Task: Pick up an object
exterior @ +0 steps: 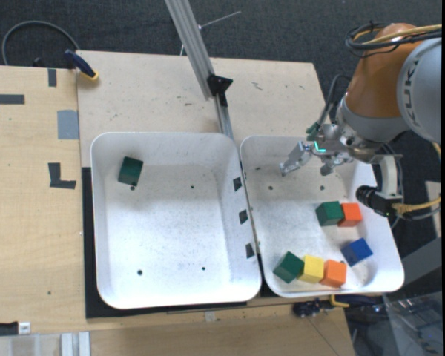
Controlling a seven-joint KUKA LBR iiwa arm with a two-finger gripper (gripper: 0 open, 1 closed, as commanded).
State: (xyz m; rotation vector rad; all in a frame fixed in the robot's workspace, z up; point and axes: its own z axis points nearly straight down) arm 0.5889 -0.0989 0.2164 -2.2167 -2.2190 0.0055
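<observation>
My gripper [309, 165] hangs over the back part of the right bin [274, 221], open, with nothing between its fingers. Towards the front and right of it lie a green block [328, 213] touching an orange block [351, 213], and further forward a blue block [357, 251]. Along the bin's front edge a green block [288, 266], a yellow block [312, 268] and an orange block [334, 273] sit in a row. One dark green block [130, 170] lies alone at the back left of the left bin [170, 273].
A slanted metal rail [196, 47] runs down to the divide between the bins. The arm's orange band [378, 73] and cables fill the upper right. A blue and yellow clip [81, 64] lies on the bench at the far left.
</observation>
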